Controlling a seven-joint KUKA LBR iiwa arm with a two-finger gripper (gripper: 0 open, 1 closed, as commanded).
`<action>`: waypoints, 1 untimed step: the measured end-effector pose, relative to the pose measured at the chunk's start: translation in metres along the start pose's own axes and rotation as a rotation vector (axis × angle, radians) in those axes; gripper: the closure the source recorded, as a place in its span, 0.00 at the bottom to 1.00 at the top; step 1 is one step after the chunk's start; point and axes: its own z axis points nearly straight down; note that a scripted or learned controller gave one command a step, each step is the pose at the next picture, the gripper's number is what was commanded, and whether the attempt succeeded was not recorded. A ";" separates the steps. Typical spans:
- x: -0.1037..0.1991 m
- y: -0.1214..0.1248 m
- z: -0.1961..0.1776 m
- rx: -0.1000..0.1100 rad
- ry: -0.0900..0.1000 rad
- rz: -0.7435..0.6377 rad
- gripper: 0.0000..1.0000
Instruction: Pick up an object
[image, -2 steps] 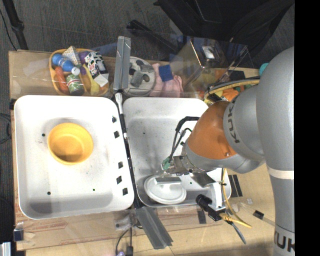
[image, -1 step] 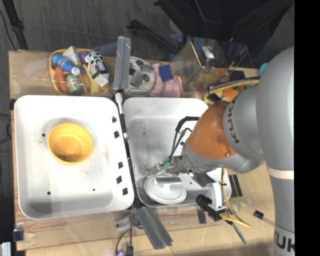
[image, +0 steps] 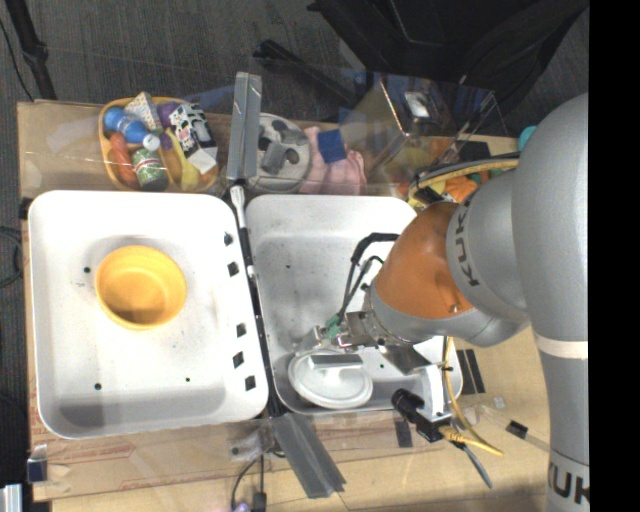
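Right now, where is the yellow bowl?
In the camera view the yellow bowl lies in the left white bin, in its upper left part, apart from the arm, which is over the right bin.

A: Setting?
B: A robotics lab is indicated. An industrial grey arm (image: 545, 250) with an orange band is seen over two white bins (image: 60, 300) fixed on a wooden tabletop (image: 60, 140).
A: Other cues?
B: Loose cables (image: 355, 275), a basket of test objects (image: 155, 145), dark carpet floor (image: 130, 45).
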 end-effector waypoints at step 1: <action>0.000 0.000 0.000 0.000 0.000 0.000 0.00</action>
